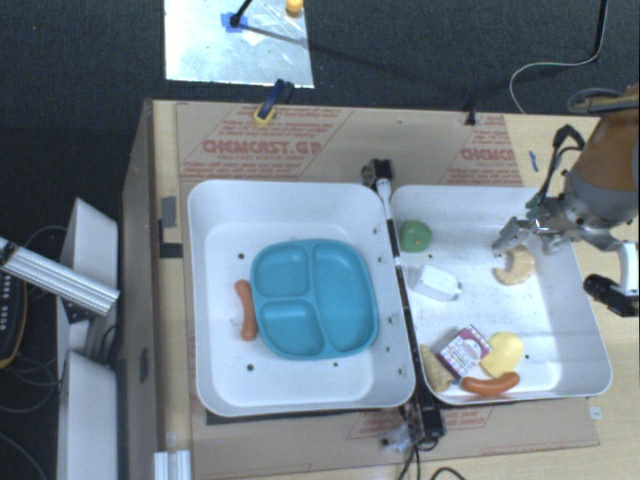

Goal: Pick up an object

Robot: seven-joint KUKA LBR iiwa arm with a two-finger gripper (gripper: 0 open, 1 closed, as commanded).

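1. White bins sit side by side on the tabletop (pixel 300 138): the left bin (pixel 215 268) holds a blue tray (pixel 313 298) and an orange sausage (pixel 245 310) just beside the tray's left edge; the right bin (pixel 570 308) holds the loose objects.
2. Grey arm (pixel 605 168) reaches in from the right; its gripper (pixel 522 236) hangs over the right bin's upper right part, fingers spread, nothing between them.
3. Nearest candidate: a tan, crescent-shaped piece (pixel 517 266), just below the fingers and near the bin's right wall. Whether the fingers touch it cannot be told.
4. Step in hand, as judged: the approach, with no grasp made yet. The next move calls for a descent that straddles the tan piece, then closing on it.
5. Other objects in the right bin: a green ball (pixel 415 235) near the divider, a white block (pixel 437 284) in the middle, and a cluster at the lower edge comprising a red-and-white packet (pixel 463 352), a yellow piece (pixel 506 349) and a second sausage (pixel 490 384).
6. Open room: bare floor lies left of and below the tan piece; the right wall is close, so it may limit how the fingers can straddle on that side.
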